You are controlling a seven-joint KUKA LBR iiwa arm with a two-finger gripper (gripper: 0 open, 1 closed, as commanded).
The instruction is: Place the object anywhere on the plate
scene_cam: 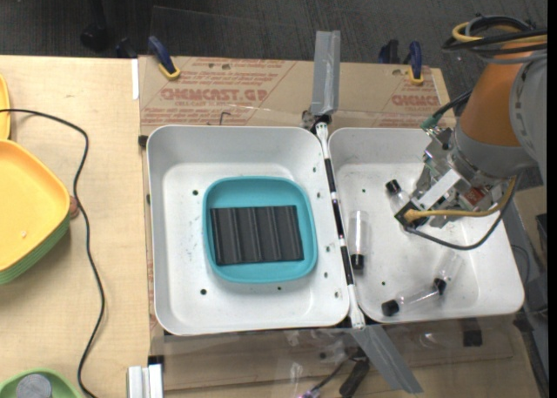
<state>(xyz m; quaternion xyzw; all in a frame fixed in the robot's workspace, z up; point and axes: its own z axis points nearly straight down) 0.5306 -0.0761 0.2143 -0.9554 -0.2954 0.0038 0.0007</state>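
Gripper [424, 201] hangs over the right bin [487, 296], towards its upper right, and from this slant I cannot tell whether it is open or closed. Nothing can be made out in its grasp.

Three loose things lie in that bin, and I cannot tell which one is the object. The black bit [393, 185] is nearest, just left of the gripper and apart from it on the bin floor. The tube [355, 235] lies further left, right beside the divider and running along it. The vial [416, 297] lies below the gripper, near the front wall, well apart from it.

Now the looks. The tube is clear and slim with a black tip at its near end. The vial is clear too, lying at a tilt, with a black cap at its lower left end. The black bit is small and dark, its shape too tiny to read.

Over in the left bin [170, 213], the plate [258, 192] sits in the middle: teal, rounded square, with a dark ribbed panel across its centre. White floor shows all round it. The middle of the right bin's floor is open between the three things.
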